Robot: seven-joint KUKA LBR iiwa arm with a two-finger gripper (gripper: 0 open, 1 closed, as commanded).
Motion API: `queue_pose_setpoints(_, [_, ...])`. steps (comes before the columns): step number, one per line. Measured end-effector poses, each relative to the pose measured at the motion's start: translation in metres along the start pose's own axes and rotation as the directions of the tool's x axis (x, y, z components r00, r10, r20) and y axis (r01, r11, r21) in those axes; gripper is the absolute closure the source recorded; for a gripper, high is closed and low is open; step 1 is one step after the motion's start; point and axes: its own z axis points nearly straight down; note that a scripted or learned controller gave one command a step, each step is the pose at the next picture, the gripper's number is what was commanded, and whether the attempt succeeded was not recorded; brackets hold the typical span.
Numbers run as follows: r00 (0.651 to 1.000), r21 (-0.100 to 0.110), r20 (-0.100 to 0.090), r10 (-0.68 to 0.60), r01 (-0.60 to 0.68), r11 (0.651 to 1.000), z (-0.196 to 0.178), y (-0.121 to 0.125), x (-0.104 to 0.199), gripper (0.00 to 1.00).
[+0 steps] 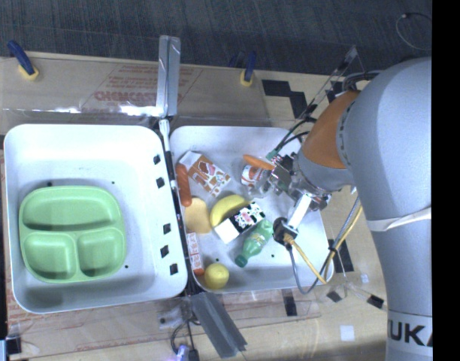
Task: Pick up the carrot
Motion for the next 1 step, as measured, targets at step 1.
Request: queue_pose_setpoints(1, [1.000,0.002,0.000,-0.003,0.003,1.000,-0.0099,-0.0004,0.0006,1.00])
